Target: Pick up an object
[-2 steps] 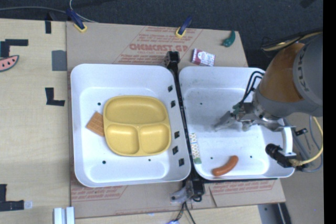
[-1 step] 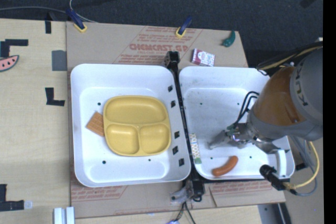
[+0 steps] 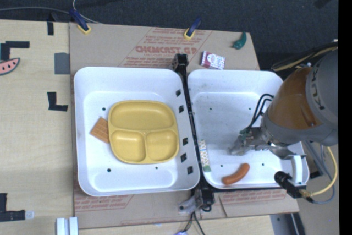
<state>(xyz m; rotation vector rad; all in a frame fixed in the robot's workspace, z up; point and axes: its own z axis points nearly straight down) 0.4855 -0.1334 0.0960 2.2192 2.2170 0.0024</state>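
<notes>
White bins: two shallow bins are sitting side by side on a cardboard sheet (image 3: 159,49), the left bin (image 3: 88,118) and the right bin (image 3: 220,85) touching along a black clipped seam.
Arm: the grey arm with its orange band (image 3: 294,102) is reaching in from the right and hanging over the right bin.
Gripper: the gripper (image 3: 242,143) is pointing down toward the floor of the right bin, near its front half; whether it is spread or pressed together I cannot tell, and nothing is showing between its tips.
Sausage: an orange-brown sausage (image 3: 236,174) is lying on the right bin's floor near the front wall, just in front of the gripper and apart from it.
Plate: a yellow divided plate (image 3: 144,131) is lying flat in the middle of the left bin.
Cracker: a tan flat piece (image 3: 100,130) is sticking out from under the plate's left edge.
Card strip: a narrow printed strip (image 3: 204,157) is lying along the right bin's left wall.
Bench extras: a small red and white packet (image 3: 212,60) is resting on the cardboard just behind the right bin, and a teal bit (image 3: 240,41) is lying near the cardboard's back right corner.
Clamps: two yellow and blue clamps (image 3: 192,29) are gripping the cardboard's back edge.
</notes>
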